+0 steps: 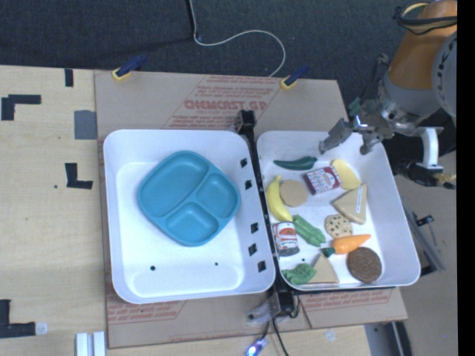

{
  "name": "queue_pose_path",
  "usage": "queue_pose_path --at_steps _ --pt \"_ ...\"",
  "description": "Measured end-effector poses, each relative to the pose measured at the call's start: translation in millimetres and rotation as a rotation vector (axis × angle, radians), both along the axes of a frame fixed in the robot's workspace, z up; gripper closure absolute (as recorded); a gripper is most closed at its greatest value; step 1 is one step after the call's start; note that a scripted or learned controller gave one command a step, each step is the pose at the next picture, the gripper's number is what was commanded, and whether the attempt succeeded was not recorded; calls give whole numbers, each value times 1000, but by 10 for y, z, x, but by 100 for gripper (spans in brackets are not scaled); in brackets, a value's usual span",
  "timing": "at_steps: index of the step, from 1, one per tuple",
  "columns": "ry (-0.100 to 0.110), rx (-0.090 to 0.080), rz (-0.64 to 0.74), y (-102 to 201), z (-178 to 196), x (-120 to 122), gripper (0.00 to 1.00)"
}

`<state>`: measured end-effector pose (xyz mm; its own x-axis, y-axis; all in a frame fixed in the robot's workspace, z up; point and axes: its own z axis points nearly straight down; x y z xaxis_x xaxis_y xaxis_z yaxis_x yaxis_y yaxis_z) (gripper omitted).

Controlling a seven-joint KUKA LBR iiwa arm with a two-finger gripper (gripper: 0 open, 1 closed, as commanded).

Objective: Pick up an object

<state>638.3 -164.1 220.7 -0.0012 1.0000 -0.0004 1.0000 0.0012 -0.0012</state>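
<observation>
Camera view: taking the right bin [401, 221] as the landmark, the tool [351, 140] hangs over that bin's far rim, at the end of the grey arm [427, 47] that comes in from the bin's right; its two fingers are spread wide, one reaching toward the bin's far-left part and one toward its far-right, and nothing sits between them, so it holds nothing and seems to touch nothing.

The objects to choose from all lie inside the right bin: a green pepper [295, 162] near its far rim; a yellow lemon-like piece [345, 173] just nearer than the tool; a small dark-red packet [321, 179] beside that; a banana [276, 199] along the bin's left wall; a carrot [349, 244] and a brown round cookie [364, 264] toward its near rim. Left of the right bin sits the left bin [122, 221], bearing a blue divided plate [188, 197]; both bins rest on the desk [44, 228].

To do the pick well, I would judge the yellow piece or the packet the easiest targets, being closest under the tool; the tool should descend straight with the fingers straddling one item alone, keeping clear of the far rim and of neighbours that touch it, then close only once low enough to catch the item's sides.
</observation>
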Motion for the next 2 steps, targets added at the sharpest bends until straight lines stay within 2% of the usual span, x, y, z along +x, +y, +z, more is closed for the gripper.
queue_pose_path --at_steps 1,2 --pt "1 2 4 594 182 -632 0" --pt "2 3 5 1147 406 -1142 0"
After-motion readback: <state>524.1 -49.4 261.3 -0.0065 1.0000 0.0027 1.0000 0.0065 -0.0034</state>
